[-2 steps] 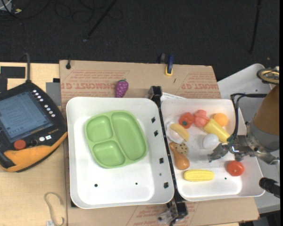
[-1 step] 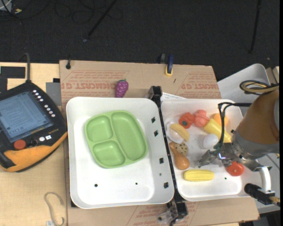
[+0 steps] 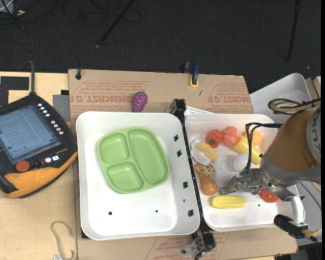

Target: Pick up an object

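Reaching low into the right bin [image 3: 271, 216], toy food loose beneath.

Gripper [image 3: 239, 183] at lower right of frame, just above the corn cob [image 3: 228, 201] and beside the brown pear-shaped piece [image 3: 207, 184], likely lined up for one of them; jaws too dark to judge as open or closed, nothing visibly between them. Left bin [image 3: 92, 199] carrying only a green divided plate [image 3: 132, 160], probably kept apart from the pick pile.

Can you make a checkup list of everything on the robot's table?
Surface: cardboard under two white bins.
Job's things: toy food in the right bin: corn, banana, tomato, brown pear.
Clutter: green plate in the left bin; purple grapes on the cardboard.
Claw: low in the right bin, just above the corn.
Cables: black ones on the dark floor.
Surroundings: control pad at left.
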Controlling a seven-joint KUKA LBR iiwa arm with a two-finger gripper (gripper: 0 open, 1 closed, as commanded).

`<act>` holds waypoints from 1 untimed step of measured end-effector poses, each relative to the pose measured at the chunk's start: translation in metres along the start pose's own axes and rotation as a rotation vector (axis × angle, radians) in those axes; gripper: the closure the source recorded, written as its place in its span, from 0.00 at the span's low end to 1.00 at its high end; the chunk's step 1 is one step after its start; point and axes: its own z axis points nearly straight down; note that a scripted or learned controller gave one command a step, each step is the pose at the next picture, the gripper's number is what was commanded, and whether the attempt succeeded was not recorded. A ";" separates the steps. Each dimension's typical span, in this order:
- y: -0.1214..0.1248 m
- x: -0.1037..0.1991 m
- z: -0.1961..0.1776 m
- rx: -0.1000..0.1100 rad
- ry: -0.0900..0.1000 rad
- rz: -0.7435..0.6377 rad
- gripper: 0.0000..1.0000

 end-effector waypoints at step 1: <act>0.000 -0.002 -0.012 -0.001 0.000 0.007 1.00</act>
